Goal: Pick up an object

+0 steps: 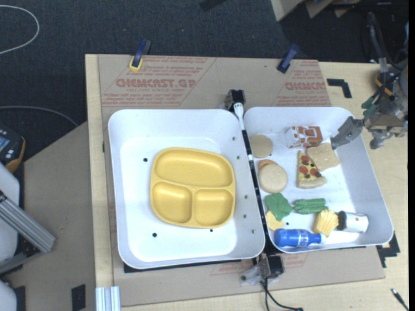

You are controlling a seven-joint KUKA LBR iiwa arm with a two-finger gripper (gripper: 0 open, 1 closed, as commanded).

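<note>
The right bin [373,193] holds several toy foods: a red and white packet [306,135], a tan bread slice [323,155], a pizza slice [309,172], two round buns [262,146] [273,176], green leaves [279,205], a green pod [309,205], a yellow piece [326,222], a blue bottle [296,238] and a white bottle [353,223]. My gripper [361,137] hovers over the bin's far right rim, just right of the bread slice. It is open, with one dark finger [343,135] near the bread and nothing between the fingers.
The left bin [126,148] carries a yellow three-compartment plate [192,186]. Both bins sit on a cardboard sheet [194,76] held by clamps at the back. A black divider clip [235,99] sits between the bins.
</note>
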